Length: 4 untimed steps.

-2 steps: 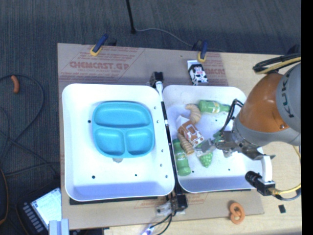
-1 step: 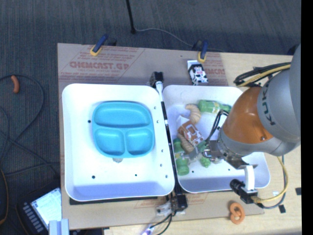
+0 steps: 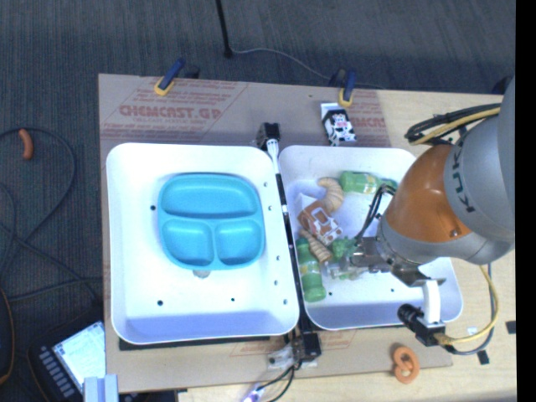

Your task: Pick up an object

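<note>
**Arm Over the Right Bin, Gripper Among the Objects**

We see the bench (image 3: 469, 367) carrying two shallow white bins side by side. The left bin (image 3: 134, 291) holds a blue compartment tray (image 3: 209, 220) with three sections, lying flat near its middle. The right bin (image 3: 368, 312) holds a cluster of small objects along its left half.

We note the grey arm (image 3: 490, 174) with its orange band (image 3: 427, 199) reaching in from the right and covering much of the right bin. The gripper (image 3: 356, 258) sits low at the cluster, just beside a green piece (image 3: 341, 248); we cannot tell its state.

In the cluster we identify a brown-and-white block (image 3: 319, 220) near the centre, a tan curved piece (image 3: 332, 193) above it, a green item (image 3: 358, 181) toward the far wall, and a green cylinder (image 3: 311, 285) by the near-left wall. No object is visibly lifted.

An orange ring (image 3: 405, 362) lies on the bench in front of the right bin.
</note>
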Each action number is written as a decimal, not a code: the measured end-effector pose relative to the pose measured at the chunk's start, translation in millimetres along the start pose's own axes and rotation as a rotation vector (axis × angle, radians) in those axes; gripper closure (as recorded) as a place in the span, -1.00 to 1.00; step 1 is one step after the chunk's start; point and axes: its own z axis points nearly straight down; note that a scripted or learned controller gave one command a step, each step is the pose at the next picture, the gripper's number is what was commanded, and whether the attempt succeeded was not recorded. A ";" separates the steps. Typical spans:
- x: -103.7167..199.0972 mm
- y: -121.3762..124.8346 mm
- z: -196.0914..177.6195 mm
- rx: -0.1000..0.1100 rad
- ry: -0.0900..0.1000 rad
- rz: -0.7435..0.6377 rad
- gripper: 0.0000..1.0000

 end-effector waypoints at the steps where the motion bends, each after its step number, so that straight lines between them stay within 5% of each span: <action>1: -19.7 74.1 9.6 -0.003 0.004 -0.005 1.00; 2: 11.7 170.2 -88.2 0.001 0.004 -0.007 1.00; 3: 11.2 169.2 -86.7 0.005 0.004 -0.006 -1.00; 4: 2.9 122.1 -1.0 0.010 0.005 -0.005 -1.00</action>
